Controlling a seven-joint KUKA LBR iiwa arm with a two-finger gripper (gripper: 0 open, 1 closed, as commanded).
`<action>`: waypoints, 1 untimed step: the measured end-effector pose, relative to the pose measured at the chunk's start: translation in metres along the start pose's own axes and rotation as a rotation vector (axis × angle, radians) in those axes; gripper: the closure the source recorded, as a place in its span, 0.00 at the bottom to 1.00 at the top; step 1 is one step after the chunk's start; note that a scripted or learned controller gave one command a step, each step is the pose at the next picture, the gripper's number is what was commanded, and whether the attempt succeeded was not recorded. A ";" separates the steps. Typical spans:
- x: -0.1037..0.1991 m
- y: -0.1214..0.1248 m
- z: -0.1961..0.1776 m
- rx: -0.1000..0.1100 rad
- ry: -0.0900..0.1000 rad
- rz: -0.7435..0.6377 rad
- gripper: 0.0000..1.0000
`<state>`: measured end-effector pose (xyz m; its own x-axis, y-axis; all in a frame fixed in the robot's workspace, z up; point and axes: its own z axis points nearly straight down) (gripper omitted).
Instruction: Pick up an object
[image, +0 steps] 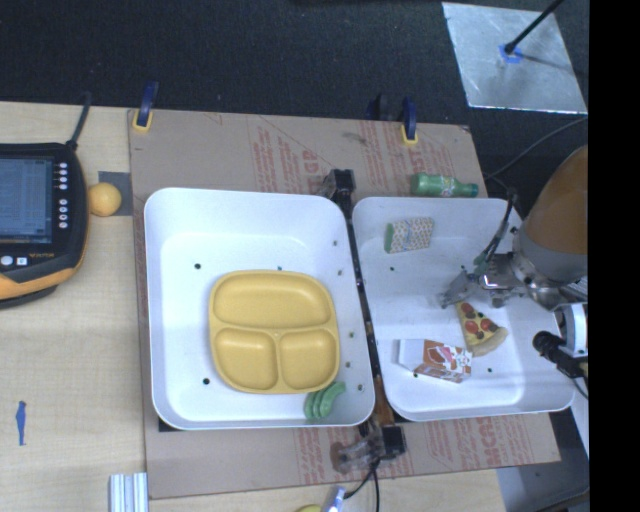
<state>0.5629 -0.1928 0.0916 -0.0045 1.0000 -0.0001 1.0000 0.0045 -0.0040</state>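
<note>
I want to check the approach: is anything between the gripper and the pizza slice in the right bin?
Nothing visible. The gripper hangs just upper left of the pizza slice, with bare right bin floor between them. The carton lies lower left, aside.

In the left bin (170, 300), the yellow divided plate (272, 330) takes up most of the floor, leaving bare strips along the far wall and left side; a green toy (324, 401) sits at the near right corner, just beside the plate. The right bin (400, 385) has open floor in its middle and far right, between a patterned packet (410, 235) near the far wall and the pizza slice (480, 328) and flat carton (436, 359) toward the near side. The gripper (470, 285) reaches in from the right edge.
</note>
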 end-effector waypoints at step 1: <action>-0.001 0.000 -0.011 0.001 0.000 -0.002 1.00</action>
<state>0.5632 -0.1934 0.1021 -0.0068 1.0000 0.0000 1.0000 0.0068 -0.0048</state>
